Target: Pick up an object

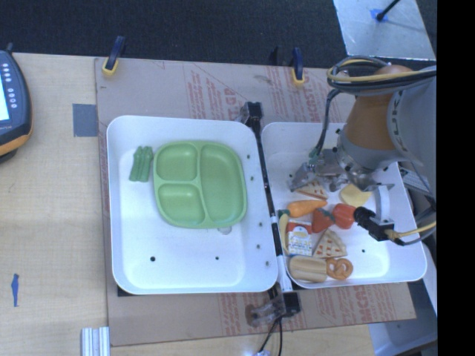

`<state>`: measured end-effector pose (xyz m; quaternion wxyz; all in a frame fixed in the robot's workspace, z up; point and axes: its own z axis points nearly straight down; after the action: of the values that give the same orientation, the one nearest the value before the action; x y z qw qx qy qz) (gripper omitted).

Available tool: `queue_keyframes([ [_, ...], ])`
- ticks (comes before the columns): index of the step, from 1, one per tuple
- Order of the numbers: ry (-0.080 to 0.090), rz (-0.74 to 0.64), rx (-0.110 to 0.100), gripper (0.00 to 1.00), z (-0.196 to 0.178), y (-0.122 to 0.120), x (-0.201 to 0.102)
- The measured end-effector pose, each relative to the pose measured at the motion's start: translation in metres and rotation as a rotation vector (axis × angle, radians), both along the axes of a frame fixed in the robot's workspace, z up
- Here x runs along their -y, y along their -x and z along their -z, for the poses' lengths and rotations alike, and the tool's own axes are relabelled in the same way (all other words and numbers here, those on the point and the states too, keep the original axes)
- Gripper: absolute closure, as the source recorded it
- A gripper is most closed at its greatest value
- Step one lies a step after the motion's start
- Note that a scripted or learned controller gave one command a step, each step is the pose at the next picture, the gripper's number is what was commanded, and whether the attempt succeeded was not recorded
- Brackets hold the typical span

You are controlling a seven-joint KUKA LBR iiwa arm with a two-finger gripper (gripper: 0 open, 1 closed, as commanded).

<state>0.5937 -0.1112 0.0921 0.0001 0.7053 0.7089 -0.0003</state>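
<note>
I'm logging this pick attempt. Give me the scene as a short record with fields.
left bin: green plate, green beans beside it
right bin: pile of toy food, with carrot, pizza slice, pretzel
gripper: low over the right bin, at the pile's far end
held: nothing seen between the fingers
</note>
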Motion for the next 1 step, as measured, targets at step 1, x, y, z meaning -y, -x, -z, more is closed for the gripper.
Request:
queue_keyframes([
  [1,0.000,-0.001,-0.002,1.00,-0.0105,0.0008,0.0010],
])
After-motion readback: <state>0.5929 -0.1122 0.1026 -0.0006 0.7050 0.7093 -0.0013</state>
